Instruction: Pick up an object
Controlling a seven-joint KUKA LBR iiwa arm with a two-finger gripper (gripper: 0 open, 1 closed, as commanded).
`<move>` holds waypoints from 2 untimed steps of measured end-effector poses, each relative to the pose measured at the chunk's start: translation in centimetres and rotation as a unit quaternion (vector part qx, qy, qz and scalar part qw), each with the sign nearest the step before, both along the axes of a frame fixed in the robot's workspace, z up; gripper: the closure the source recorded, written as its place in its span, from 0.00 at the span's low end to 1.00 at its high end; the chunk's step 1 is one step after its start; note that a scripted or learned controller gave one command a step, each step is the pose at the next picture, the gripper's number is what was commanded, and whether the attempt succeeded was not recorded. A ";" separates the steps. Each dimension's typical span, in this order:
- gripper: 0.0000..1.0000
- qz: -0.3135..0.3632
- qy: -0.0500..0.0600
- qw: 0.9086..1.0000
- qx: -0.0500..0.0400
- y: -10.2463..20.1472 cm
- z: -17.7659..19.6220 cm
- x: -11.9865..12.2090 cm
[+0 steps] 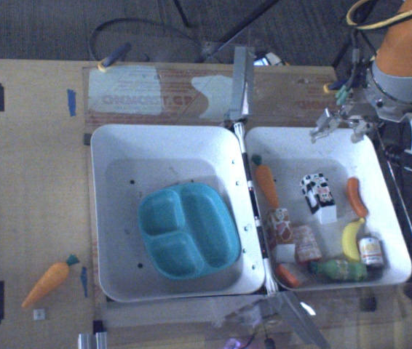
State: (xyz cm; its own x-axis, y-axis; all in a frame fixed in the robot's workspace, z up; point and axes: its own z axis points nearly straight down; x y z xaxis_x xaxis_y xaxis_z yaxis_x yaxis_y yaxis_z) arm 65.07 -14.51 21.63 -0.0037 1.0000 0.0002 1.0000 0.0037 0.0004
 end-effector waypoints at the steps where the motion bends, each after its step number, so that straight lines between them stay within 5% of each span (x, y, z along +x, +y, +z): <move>1: 0.00 0.016 -0.001 1.000 0.000 -0.4 -13.0 -4.8; 2: 1.00 0.014 -0.004 1.000 -0.001 -0.6 -11.8 -4.7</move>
